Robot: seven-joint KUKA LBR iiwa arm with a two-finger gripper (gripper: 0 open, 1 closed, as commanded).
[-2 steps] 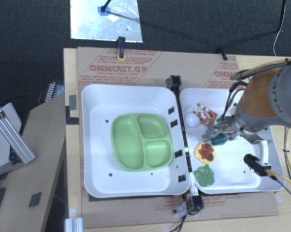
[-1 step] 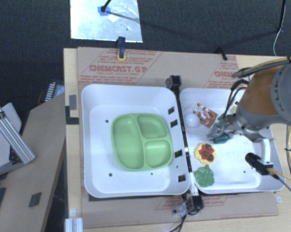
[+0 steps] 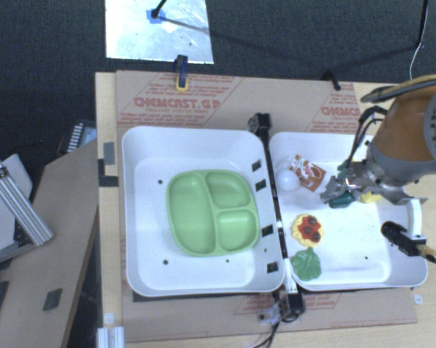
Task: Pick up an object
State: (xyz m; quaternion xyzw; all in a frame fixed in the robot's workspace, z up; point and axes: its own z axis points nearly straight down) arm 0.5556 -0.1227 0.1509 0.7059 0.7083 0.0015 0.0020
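From where I stand, the gripper (image 3: 342,188) is low in the right bin (image 3: 348,256), near its back part. I cannot tell if it is open or shut, because it is small and dark from here. A small teal thing (image 3: 340,201) sits right at its tip, touching it or very close. I cannot say if it is held or just lying there.

That teal thing seems to be the one to pick up. I think it is light and hard, like a little plastic toy. It may be a bit smooth, so it could slip. I would take it across its narrow middle and squeeze gently.

Just to the side are a red and white packet (image 3: 308,172) and a white ball (image 3: 287,180). The ball would likely roll away if bumped. The packet looks flat and would be hard to get under.

Nearer the front lie a yellow and red toy (image 3: 307,229) and a green leafy toy (image 3: 305,264), close to the wall between the bins. They look soft and light.

The grey and orange arm (image 3: 413,133) comes in from the right. The left bin (image 3: 145,158) holds a green plate (image 3: 207,212) with three parts.
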